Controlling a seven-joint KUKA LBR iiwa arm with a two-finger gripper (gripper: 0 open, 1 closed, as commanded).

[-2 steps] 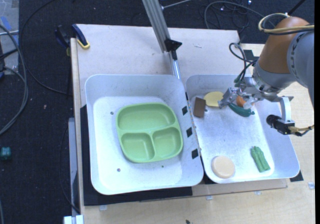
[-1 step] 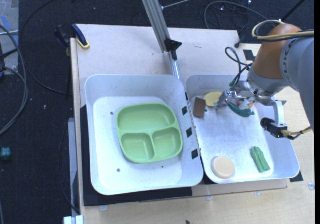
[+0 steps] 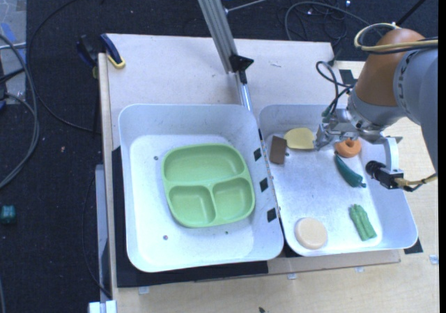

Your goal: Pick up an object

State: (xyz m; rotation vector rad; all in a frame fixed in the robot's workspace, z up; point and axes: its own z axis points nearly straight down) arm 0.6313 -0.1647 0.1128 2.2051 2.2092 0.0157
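The right bin (image 3: 306,186) holds several small items. At its far side lie a yellow piece (image 3: 300,139) and a brown block (image 3: 278,150). An orange piece (image 3: 348,148) sits further right, with a dark green vegetable (image 3: 348,171) just in front of it. Near the front lie a light green ridged piece (image 3: 362,222) and a cream round disc (image 3: 311,233). My gripper (image 3: 326,134) is low over the bin's far side, between the yellow piece and the orange piece. I see nothing held in it.
The left bin (image 3: 139,165) carries a light green divided plate (image 3: 208,185). A slanted metal pole (image 3: 216,15) rises behind the bins. A black part with a cable (image 3: 385,175) hangs from the wrist over the right bin's right side.
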